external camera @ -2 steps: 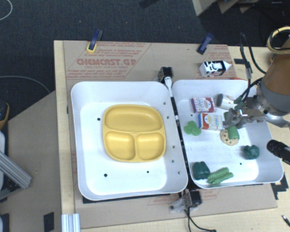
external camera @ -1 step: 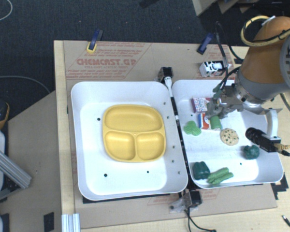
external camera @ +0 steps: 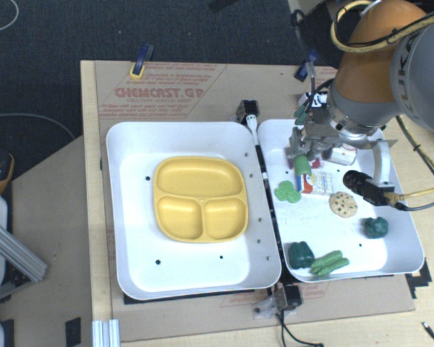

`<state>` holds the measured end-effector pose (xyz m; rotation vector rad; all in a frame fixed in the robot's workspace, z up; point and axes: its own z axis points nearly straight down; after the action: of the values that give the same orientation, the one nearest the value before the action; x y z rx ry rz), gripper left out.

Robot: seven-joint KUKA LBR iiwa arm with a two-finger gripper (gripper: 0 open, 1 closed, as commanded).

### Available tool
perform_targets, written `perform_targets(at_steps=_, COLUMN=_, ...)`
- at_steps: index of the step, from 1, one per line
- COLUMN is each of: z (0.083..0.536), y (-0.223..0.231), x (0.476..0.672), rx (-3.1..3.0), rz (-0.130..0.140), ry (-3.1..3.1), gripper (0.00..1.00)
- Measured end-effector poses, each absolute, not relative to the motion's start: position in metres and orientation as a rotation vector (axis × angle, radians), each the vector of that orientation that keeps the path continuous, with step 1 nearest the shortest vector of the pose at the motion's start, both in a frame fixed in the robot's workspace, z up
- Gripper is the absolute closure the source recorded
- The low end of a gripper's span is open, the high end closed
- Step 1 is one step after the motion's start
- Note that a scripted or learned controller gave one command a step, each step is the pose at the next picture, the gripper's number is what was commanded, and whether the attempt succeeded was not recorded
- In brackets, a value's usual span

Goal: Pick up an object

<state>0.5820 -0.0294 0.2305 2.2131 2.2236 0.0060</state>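
Tool [external camera: 308, 150] is low over the back-left part of the right bin [external camera: 403, 257], arm reaching in from the right. From where I stand I can't tell whether the tool is open or closed, as the wrist hides it. Nothing visibly held.

Likely target: a small green stick-shaped toy [external camera: 301, 167] directly under the tool, touching or nearly touching it; can't say which. Just beside it are a green leafy toy [external camera: 286, 192] and a colourful printed packet [external camera: 320, 184]. Further forward: a cookie [external camera: 343, 204], a dark green lump [external camera: 376, 227] near the right wall, another dark green toy [external camera: 300, 252] and a pea pod [external camera: 329, 264] at the front edge.

The left bin [external camera: 130, 194] holds a yellow divided plate [external camera: 200, 197], well apart from the action. Both bins sit on the bench [external camera: 94, 194].

Step, as I judge it: descent or grasp attempt on the green stick; lift not yet done. Next move calls for closing squarely on the stick, then a straight lift. Risk: the leaf and packet are crowded close, so the tool could nudge them or come up with nothing.
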Motion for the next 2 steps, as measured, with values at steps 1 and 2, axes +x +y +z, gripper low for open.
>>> perform_targets(at_steps=1, z=0.235, y=0.015, x=0.605, rx=2.213, rz=0.007, ry=2.225, gripper=1.0)
perform_targets(at_steps=2, z=0.215, y=0.022, x=0.613, rx=2.221, rz=-0.003, ry=2.224, gripper=1.0)
